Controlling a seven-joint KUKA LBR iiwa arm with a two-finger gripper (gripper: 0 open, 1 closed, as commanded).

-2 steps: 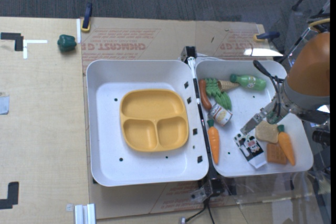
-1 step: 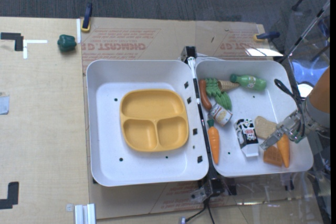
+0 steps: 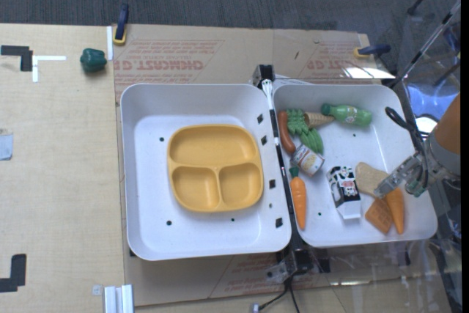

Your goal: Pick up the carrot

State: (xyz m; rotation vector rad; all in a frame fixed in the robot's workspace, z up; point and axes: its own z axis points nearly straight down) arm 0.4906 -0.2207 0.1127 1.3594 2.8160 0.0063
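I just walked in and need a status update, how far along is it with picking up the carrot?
Nothing looks done yet: the carrot lies flat at the left edge of the right bin, beside the can. In hand: the end effector sits low at that bin's right side, by the bread slice and the orange wedge, well away from the carrot. Left: crossing to the carrot, gripping it and lifting it.

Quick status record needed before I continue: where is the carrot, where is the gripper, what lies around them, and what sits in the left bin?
carrot: lying in the right bin, along its left wall, green top pointing away from the camera
gripper: low at the right side of that bin, apart from the carrot
near gripper: orange wedge pieces
near carrot: small can, milk carton
left bin: holds a yellow divided plate
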